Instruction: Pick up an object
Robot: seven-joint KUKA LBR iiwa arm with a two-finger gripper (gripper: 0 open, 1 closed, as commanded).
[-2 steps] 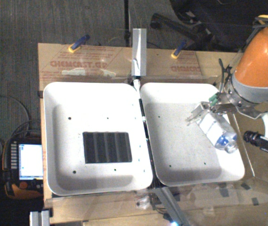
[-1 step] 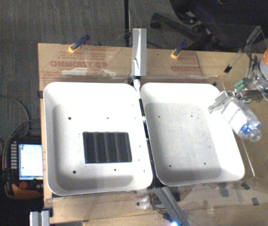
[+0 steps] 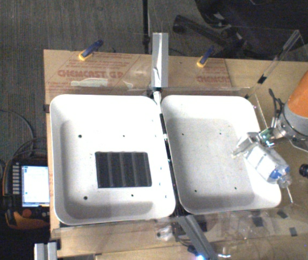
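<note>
Bins: I see two shallow white bins side by side on the bench, the left bin [image 3: 61, 145] and the right bin [image 3: 208, 118], their inner rims almost touching along the middle.
Left bin contents: a dark ribbed rectangular object [image 3: 123, 169] lies flat on the floor of the left bin, a little below centre, its long side running left to right.
Arm: it comes in from the right edge of my view; I can make out the orange band [image 3: 305, 96] and the grey wrist below it.
Gripper: the gripper [image 3: 262, 138] sits over the right-hand rim of the right bin, tilted down and to the left.
Jaws: I cannot tell from this view whether they are open or closed; the tip is a small cluster of metal and a green speck.
Clear object: a transparent bottle-like item with a blue end [image 3: 267, 164] lies just below the gripper, across the right rim of the right bin, blue end pointing down and right. It is close to the gripper tip, but I cannot tell whether it is held or merely beside it.
Bench: brown board [image 3: 105, 72] behind the bins, with two yellow-and-blue clamps [image 3: 90, 50] at its far edge.
Pendant: a handheld screen unit [image 3: 32, 186] sits on the floor to the left of the bench.
</note>
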